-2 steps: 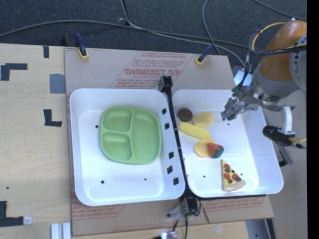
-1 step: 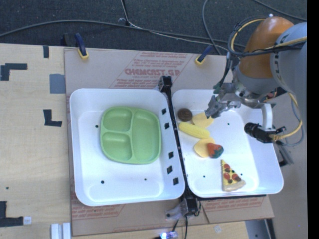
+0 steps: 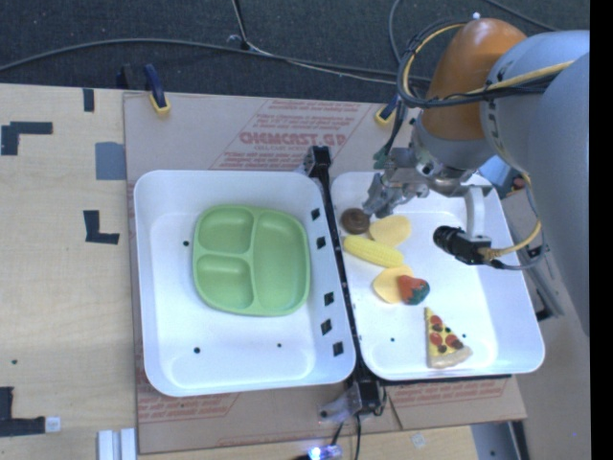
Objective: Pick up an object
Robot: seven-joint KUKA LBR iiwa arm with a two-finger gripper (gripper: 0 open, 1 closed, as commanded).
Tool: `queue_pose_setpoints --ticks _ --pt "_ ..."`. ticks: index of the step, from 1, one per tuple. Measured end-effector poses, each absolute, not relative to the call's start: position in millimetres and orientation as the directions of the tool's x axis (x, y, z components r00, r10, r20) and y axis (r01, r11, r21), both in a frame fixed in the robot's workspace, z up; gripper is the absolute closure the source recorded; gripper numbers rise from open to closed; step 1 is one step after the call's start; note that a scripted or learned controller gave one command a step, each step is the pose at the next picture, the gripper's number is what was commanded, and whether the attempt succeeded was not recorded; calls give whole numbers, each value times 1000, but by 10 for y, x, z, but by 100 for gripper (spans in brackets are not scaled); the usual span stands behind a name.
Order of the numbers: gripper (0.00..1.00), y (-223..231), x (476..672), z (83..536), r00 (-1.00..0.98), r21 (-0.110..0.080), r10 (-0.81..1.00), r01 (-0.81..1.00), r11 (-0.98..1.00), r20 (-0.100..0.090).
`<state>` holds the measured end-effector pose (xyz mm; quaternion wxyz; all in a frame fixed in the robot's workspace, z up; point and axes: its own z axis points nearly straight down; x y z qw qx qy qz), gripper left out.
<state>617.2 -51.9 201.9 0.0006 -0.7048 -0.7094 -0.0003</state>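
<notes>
In the right bin [image 3: 498,348] lie several toy foods. A brown round piece [image 3: 355,221] sits near the bin's back left corner. Beside it are a pale yellow chip-like piece [image 3: 391,229], a yellow corn cob [image 3: 373,251], and a yellow wedge with a red and green lump [image 3: 402,287]. A pizza slice [image 3: 443,340] lies toward the front. My gripper [image 3: 382,199] hangs low over the back left of this bin, its tips just right of and above the brown piece. I see nothing between its fingers.
The left bin [image 3: 163,257] holds a green divided plate [image 3: 253,260]. A black divider with clips runs between the bins [image 3: 330,257]. Cables loop over the arm at the back right. Cardboard lies under both bins.
</notes>
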Motion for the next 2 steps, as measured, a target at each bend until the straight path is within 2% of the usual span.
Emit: queue_pose_setpoints --ticks 1,2 --pt "100 0 6245 2154 -7 0 1000 1000 7 2" --pt "100 497 6223 2271 -6 -1 1000 1000 6 1"
